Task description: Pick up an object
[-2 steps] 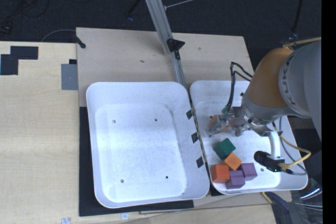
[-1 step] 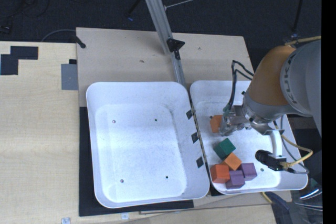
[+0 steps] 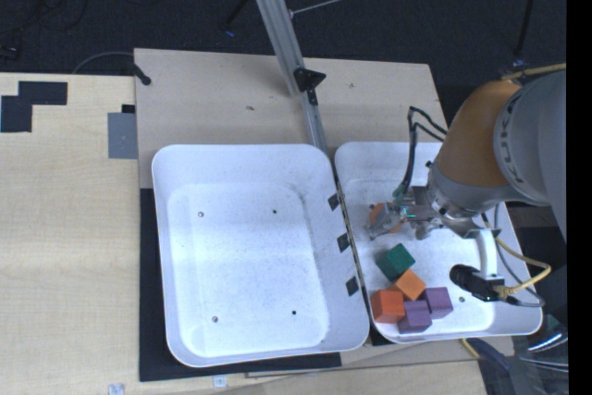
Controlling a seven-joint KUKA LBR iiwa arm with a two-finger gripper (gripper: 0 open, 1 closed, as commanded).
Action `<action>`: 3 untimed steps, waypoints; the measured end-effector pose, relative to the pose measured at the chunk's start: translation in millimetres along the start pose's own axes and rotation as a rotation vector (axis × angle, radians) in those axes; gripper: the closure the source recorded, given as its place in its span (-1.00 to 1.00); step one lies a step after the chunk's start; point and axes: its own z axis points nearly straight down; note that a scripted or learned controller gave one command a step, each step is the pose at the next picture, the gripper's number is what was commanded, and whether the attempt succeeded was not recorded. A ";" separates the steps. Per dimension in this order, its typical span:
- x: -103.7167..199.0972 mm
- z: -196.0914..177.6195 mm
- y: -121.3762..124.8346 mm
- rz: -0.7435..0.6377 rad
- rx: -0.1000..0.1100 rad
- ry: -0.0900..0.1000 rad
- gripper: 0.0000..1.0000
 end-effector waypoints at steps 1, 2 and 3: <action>3.2 23.9 24.3 -0.004 -0.004 -0.001 -1.00; 2.8 13.5 23.5 -0.007 -0.003 -0.001 1.00; 75.6 -79.7 -8.3 -0.008 -0.008 0.001 1.00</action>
